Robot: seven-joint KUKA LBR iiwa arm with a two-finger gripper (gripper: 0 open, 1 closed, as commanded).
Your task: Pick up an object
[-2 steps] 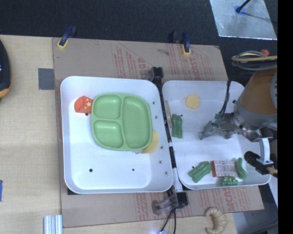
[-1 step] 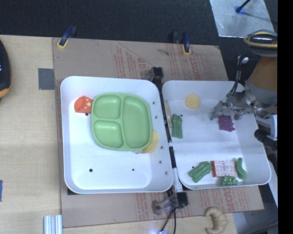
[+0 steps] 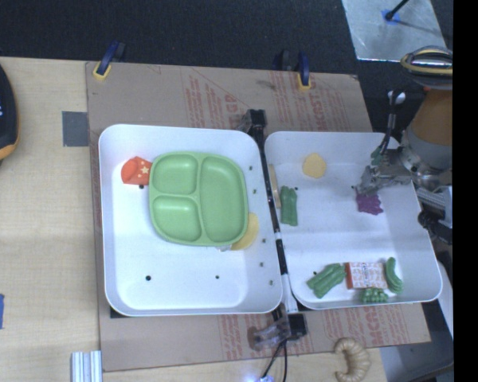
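The arm point(image 3: 430, 126) is reaching in from the right over the right bin point(image 3: 334, 213). The gripper point(image 3: 376, 180) is hanging low by the bin's far right side, just above a purple toy point(image 3: 370, 204). I cannot tell how the gripper is set or if it is holding the toy. A yellow ball point(image 3: 314, 165) is sitting near the bin's back. A green pickle point(image 3: 288, 206) is lying by the left wall. More green toys point(image 3: 328, 280) and a red box point(image 3: 365, 274) are lying along the front. In the left bin point(image 3: 127, 277), a green tray point(image 3: 199, 198) is lying flat, with a red toy point(image 3: 135, 170) beside it.
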